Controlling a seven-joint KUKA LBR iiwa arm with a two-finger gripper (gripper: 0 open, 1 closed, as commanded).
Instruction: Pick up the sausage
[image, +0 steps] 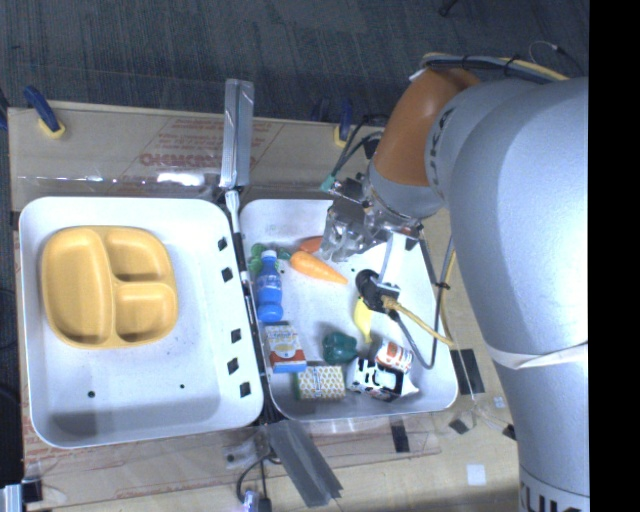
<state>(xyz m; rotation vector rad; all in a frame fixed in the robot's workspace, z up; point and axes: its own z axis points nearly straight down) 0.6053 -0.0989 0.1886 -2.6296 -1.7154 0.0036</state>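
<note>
The gripper (347, 238) is down in the right bin (440, 330), near its back end, and honestly I can't tell how its fingers stand. The sausage (311, 244), a reddish bit, pokes out just left of them, mostly hidden underneath. A carrot (318, 268) lies just in front of them, touching or nearly. A blue bottle (268, 290) sits further left.
</note>
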